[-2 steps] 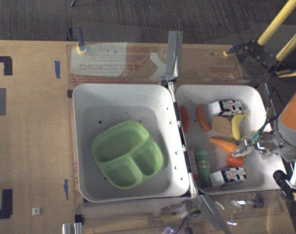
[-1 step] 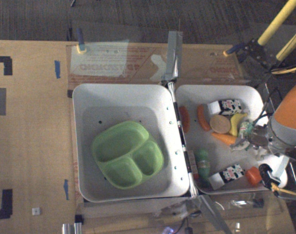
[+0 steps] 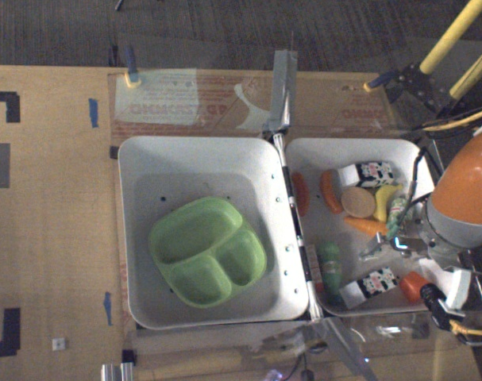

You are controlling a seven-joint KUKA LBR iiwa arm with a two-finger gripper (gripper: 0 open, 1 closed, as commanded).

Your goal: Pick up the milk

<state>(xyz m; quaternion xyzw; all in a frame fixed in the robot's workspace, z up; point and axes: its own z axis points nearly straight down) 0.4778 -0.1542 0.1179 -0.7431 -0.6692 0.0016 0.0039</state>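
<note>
The light is soft and even, a little dim. Glare lies on the clear sheet (image 3: 165, 98) at the top. The whole picture is slightly blurred.

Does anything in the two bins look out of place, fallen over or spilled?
Nothing looks spilled or damaged. The two milk cartons in the right bin lie on their sides rather than upright, among loosely piled toy food. The green divided plate in the left bin sits askew to the bin walls.
</note>
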